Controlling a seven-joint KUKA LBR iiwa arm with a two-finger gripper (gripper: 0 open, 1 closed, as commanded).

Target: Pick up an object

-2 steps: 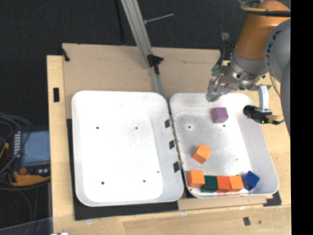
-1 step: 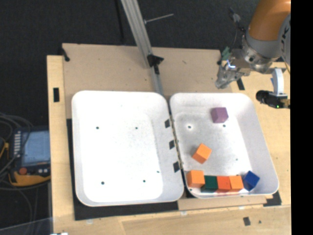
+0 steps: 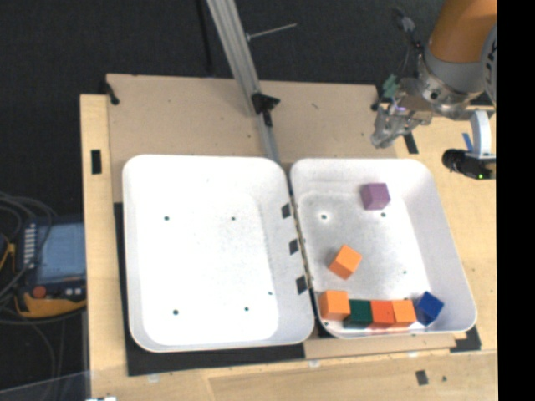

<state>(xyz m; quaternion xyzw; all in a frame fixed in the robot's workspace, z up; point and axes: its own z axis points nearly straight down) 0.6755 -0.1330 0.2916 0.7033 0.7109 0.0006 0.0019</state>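
- Blocks, the things I could pick, all lie in the right bin (image 3: 435,192), none in the left one.
- On my far left, off the table (image 3: 251,98), I see a handheld pendant (image 3: 52,266) with a blue screen and a bundle of cables beside it.
- The left bin (image 3: 142,182) is white and shallow, speckled with small dark dots, and touches the right bin along their shared edge.
- A metal rail (image 3: 238,53) slants down from the top of my view and ends near where the two bins meet.
- In the right bin's near edge I count a row: an orange block (image 3: 335,304), a dark green block (image 3: 360,312), a second orange block (image 3: 383,312), a lighter orange block (image 3: 404,311) and a blue block (image 3: 429,307), each touching or just beside its neighbour.
- A tilted orange block (image 3: 344,261) sits alone near the bin's middle, apart from the row.
- A purple block (image 3: 374,195) sits alone toward the far side of that bin.
- The end effector (image 3: 386,132) hangs above the table just beyond the right bin's far rim, well apart from every block. Nothing is between its fingers; I cannot tell whether they are spread or pressed together.
- The arm's orange band (image 3: 464,19) shows at the top right.
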